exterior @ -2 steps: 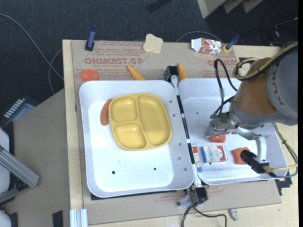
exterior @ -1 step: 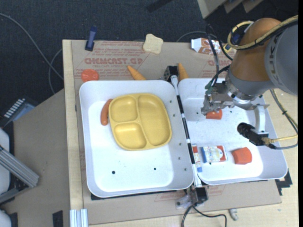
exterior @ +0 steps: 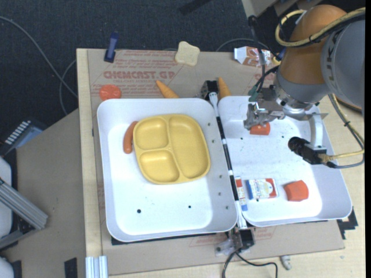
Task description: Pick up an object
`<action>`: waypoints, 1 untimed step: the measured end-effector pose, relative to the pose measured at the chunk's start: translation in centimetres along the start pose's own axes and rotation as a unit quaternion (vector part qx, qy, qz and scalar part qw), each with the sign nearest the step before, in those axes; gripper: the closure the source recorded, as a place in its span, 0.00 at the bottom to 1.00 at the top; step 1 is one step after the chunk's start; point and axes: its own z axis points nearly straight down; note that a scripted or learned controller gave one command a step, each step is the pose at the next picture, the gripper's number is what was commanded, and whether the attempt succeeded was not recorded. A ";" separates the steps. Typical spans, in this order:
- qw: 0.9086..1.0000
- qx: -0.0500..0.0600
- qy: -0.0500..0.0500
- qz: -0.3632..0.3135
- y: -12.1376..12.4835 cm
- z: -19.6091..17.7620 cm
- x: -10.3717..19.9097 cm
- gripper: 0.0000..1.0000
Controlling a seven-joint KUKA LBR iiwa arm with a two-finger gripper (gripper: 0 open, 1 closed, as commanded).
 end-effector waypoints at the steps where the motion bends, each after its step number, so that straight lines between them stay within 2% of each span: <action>1: 1.000 0.000 0.001 -0.001 -1.9 -5.0 5.4 1.00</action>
